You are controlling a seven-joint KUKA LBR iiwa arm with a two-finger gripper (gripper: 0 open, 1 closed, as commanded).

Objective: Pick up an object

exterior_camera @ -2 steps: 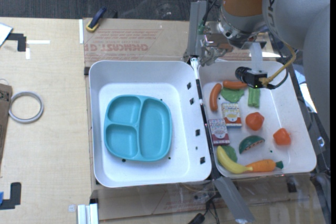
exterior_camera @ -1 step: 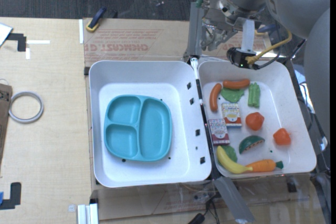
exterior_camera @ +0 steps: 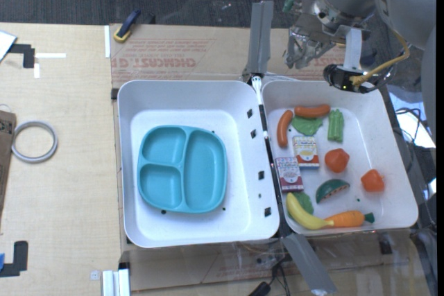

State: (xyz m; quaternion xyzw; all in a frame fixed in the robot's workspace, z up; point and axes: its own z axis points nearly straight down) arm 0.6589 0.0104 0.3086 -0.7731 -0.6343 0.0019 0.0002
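Two white bins sit side by side on the desk: the left bin [exterior_camera: 132,170] carries a teal divided plate [exterior_camera: 183,169], and the right bin [exterior_camera: 401,170] carries the toy food, crowded together. The gripper [exterior_camera: 305,52] hangs above the right bin's far edge, well apart from everything; whether it is released or clenched cannot be told.

Crowding is the main risk. The banana [exterior_camera: 304,213] touches the carrot [exterior_camera: 347,219] along the near edge, so a descent there may nudge both or lift neither. The two small cartons [exterior_camera: 306,151] lie flat and close together, offering little to grip. The tomato [exterior_camera: 372,181] and the other red round piece [exterior_camera: 336,160] stand freer, but may roll aside.
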